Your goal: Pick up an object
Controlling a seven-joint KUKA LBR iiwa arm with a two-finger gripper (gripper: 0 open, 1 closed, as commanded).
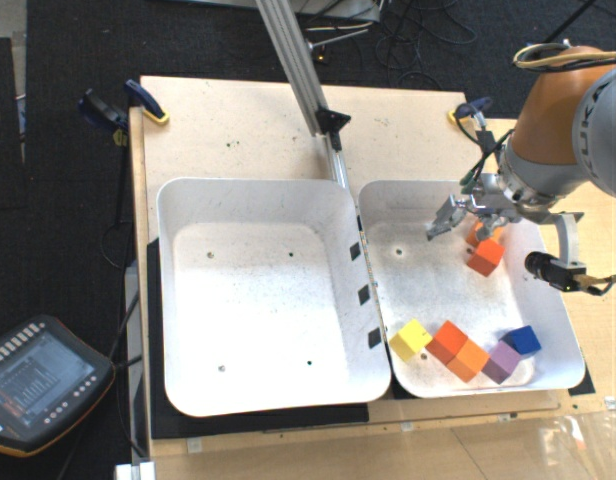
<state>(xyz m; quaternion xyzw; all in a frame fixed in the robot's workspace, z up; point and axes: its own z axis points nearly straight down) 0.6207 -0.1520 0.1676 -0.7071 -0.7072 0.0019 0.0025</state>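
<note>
Orange block (485, 257) sits alone in the upper part of the right bin (408, 218), and the gripper (475, 220) is right on top of it, partly covering it from above. One grey finger (440, 220) splays out to the left, well off the block, so the claw looks spread, nothing clamped. This reads as the reach-and-close step. Next it must centre over the block, then squeeze. Spare blocks (466, 350) cluster at the bin's near edge.
</note>
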